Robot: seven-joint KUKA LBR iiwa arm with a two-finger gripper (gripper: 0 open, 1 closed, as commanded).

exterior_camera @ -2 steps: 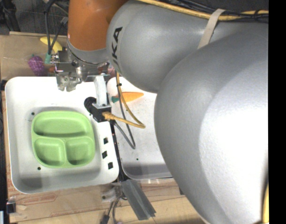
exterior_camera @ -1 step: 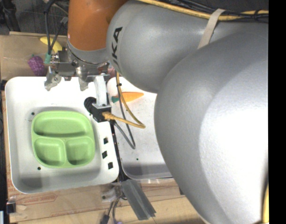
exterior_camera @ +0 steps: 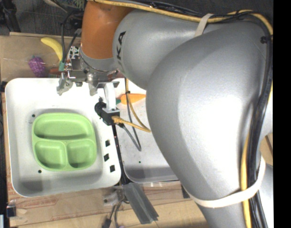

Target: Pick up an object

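Camera view, looking down on the bench.

Arm: the big grey arm comes in from the right. It covers most of the right side. An orange band sits just above its wrist.

Gripper: the gripper hangs over the top edge of the left bin, near its back wall. I cannot tell how it is set, because the metal parts there are small and mixed up. Nothing can be seen held in it.

Left bin: it is white and shallow. A green tray lies flat in the middle of it. The tray has three parts, one long part at the top and two small parts below. The tray is well below the gripper and not touching it.

Right bin: only a bit of the right bin shows, under the arm. An orange thing lies in it near the top, just beside the wall between the two bins. The arm hides part of it, so I cannot tell what it is.

Bench: a yellow banana lies on the wood behind the left bin. A purple thing lies just below and left of the banana. Both are outside the bins.

Cables: a yellow cable and a black plug hang by the wall between the bins.
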